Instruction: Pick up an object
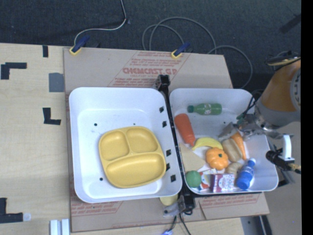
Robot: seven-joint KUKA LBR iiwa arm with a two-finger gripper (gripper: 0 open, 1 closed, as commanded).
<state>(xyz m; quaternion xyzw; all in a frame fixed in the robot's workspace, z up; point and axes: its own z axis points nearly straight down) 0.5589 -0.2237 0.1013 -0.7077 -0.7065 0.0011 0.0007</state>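
Observation:
The right bin holds several toy foods. A green bottle lies at the back, with a red-orange sausage to its left. A banana, an orange pumpkin, a tan bun and an orange carrot crowd the middle. Along the front wall lie a blue bottle, a red-white carton and a green ball. My gripper reaches in from the right, low over the carrot and bun. Nothing shows held in it.
The left bin holds a yellow divided plate. A black clip divider joins the bins. The arm's orange-banded body stands over the right bin's right rim. Cables lie behind the bins.

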